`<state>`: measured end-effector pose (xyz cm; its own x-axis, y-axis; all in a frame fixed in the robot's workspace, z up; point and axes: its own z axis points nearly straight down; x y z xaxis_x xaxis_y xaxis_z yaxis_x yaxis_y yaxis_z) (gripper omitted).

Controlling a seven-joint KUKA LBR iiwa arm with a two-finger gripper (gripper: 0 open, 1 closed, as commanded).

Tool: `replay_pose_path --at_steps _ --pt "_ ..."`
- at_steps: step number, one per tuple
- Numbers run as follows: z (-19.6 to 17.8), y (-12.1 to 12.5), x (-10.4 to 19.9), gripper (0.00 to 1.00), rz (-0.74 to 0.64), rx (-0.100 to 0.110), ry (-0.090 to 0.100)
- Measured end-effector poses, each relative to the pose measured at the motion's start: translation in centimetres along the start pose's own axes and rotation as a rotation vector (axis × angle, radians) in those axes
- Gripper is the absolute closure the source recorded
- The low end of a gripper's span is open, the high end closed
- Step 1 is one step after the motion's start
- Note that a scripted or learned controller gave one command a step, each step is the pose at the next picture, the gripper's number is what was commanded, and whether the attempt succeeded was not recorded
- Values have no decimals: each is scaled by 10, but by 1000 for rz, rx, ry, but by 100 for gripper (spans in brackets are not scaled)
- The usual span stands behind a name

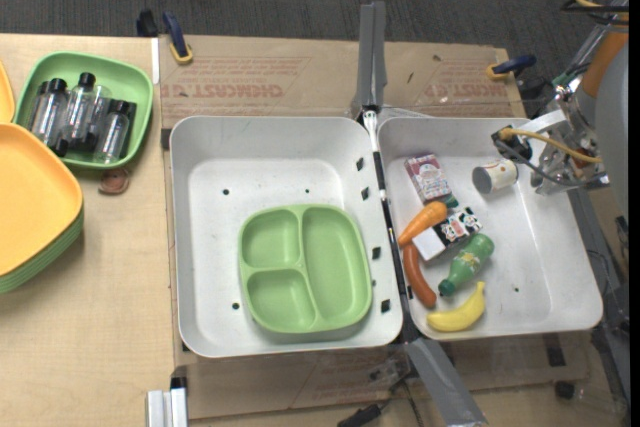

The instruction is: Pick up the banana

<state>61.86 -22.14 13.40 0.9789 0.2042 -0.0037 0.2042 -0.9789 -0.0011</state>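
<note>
Looking down, we find the banana (457, 308) at six o'clock in the right bin (556, 265). We judge it light and slick, best pinched mid-curve. We cannot tell whether the tool (556, 165) is apart or together.

We see bare floor across the right part of the right bin (545, 255), so the banana (457, 309) lies open from the right of the frame. The green bottle (467, 263) crowds it from above, the red sausage (419, 275) lies just left, and the bin's lower wall runs close below. A grey cup (495, 176) lies near the tool (548, 165), upper right.
</note>
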Motion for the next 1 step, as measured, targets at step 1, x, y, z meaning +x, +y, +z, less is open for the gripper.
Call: replay_pose_path --at_steps 1 --pt "31 5 25 100 0 0 0"
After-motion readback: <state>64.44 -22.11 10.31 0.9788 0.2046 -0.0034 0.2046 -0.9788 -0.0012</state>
